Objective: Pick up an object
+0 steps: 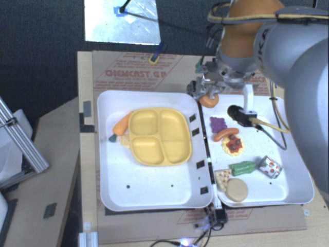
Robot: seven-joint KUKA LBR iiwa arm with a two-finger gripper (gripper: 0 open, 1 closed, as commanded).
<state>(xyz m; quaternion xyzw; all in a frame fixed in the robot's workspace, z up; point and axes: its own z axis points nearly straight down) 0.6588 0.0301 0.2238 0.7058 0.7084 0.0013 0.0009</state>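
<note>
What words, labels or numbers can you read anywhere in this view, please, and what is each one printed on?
"CHEMCAST GP", roughly, in red on the brown backing sheet behind the left bin; the last letters are blurred.
Smaller red lines around that word: too small to read.
More red print on the sheet at the front edge, below the bins: too blurred to read.
Small packet in the right bin: a printed pattern, no legible text.

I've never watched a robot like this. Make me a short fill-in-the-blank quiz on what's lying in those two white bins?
1. The yellow tray has ___ compartments.
2. The carrot lies beside the tray in the ___ bin.
3. The purple grapes lie in the ___ bin.
4. The gripper is over the right bin's ___ corner.

Missing words: four; left; right; far left
</note>
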